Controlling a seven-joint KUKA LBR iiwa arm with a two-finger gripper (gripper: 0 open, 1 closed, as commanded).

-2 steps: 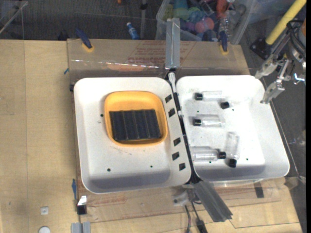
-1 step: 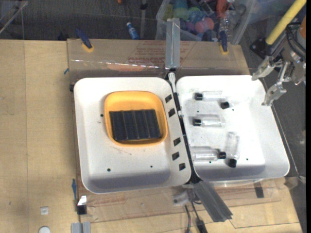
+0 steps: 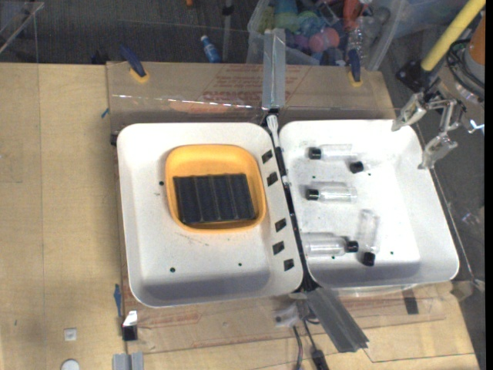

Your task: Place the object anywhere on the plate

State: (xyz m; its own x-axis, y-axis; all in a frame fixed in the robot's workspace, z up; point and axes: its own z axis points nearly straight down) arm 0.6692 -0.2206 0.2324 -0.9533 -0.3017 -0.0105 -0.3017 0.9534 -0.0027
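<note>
- Near edge of right bin [image 3: 431,264]: two clear vials with black caps, one [image 3: 330,246] lying flat, one [image 3: 367,236] angled beside it; loose scatter, I'd say.
- Middle: another vial [image 3: 331,194]; left bin holds the orange plate [image 3: 214,185], dark insert, well inside its walls.
- Far edge: fourth vial [image 3: 334,153], room around it.
- Far right corner: gripper [image 3: 431,133] over bin rim; jaws, cannot tell.

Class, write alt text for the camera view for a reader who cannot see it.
Two shallow white bins sit side by side on a wooden bench: the left bin holds an orange square plate with a dark ribbed insert, and the right bin holds four small clear plastic vials with black caps. The arm's gripper hangs over the right bin's far right corner.
</note>
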